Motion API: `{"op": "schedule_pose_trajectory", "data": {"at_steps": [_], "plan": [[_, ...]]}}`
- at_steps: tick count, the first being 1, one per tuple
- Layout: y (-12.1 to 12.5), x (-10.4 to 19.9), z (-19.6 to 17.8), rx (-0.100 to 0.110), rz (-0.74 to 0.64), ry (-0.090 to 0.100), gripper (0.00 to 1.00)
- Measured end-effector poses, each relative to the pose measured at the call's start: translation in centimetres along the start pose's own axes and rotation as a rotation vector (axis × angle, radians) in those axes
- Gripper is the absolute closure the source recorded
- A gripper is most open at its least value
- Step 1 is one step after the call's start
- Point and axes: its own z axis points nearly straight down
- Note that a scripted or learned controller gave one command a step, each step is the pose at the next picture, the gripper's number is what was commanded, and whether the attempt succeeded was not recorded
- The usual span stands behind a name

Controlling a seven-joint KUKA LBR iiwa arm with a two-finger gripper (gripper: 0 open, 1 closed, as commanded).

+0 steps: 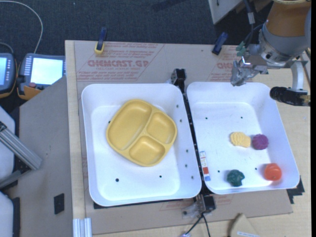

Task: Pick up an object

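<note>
Jaws [240, 78] of unclear state above glossy right bin [217, 102]; knobbly yellow lump [240, 139] within.

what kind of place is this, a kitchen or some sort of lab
Most likely a robotics lab or test bench, not a kitchen. Two white bins sit clamped on a board, toy food like the orange piece lies loose, and a handheld control screen rests beside the bench.
</note>
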Motion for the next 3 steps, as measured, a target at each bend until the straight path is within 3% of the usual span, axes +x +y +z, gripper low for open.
{"op": "schedule_pose_trajectory", "data": {"at_steps": [1, 3], "plan": [[-2.1, 4.9, -0.1, 0.009, -0.003, 0.003, 1.00], [-6.6, 14.1, 3.8, 0.012, -0.002, 0.003, 1.00]]}}
